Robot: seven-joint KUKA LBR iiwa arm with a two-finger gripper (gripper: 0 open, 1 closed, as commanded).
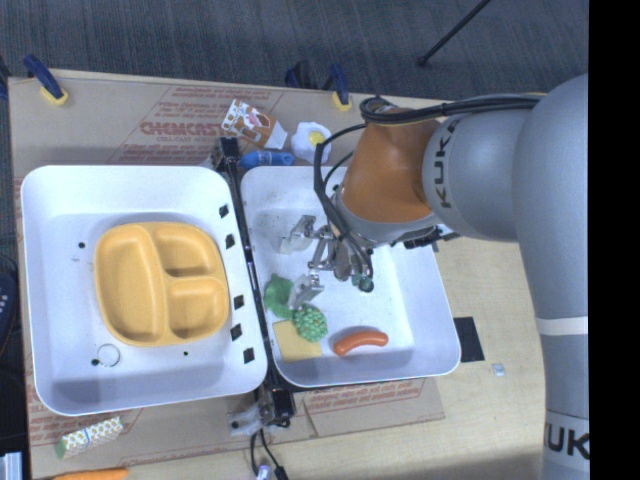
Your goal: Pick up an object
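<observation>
- Step in hand, as judged: the approach. The gripper (318, 268) hung low in the right bin (425, 313), over its middle, nothing seen between its fingers; whether they stood wide or narrow could not be told.
- Far left of the gripper: left bin (60, 268), one, bearing one yellow tray (160, 280) with three compartments. Well apart from the gripper.
- Just below-left of the gripper: one green leaf-like piece (278, 294), near the fingertips, possibly touching; hard to tell.
- Below the gripper: one bumpy green item (311, 321), lying on or against one yellow block (296, 341).
- Below-right of the gripper: one orange sausage (359, 341), lying flat, apart from the green item.
- So four loose things in the right bin, all crowded at its near end, below the gripper.
- Above-left of the gripper, outside the bins: one small printed packet (246, 120), one blue item (268, 158), one white-and-yellow item (310, 136).
- Next move, as judged: settle over one target, likely the leaf piece nearest, descend the rest of the way, and close squarely. The clutter of green item and block beside it called for care.
</observation>
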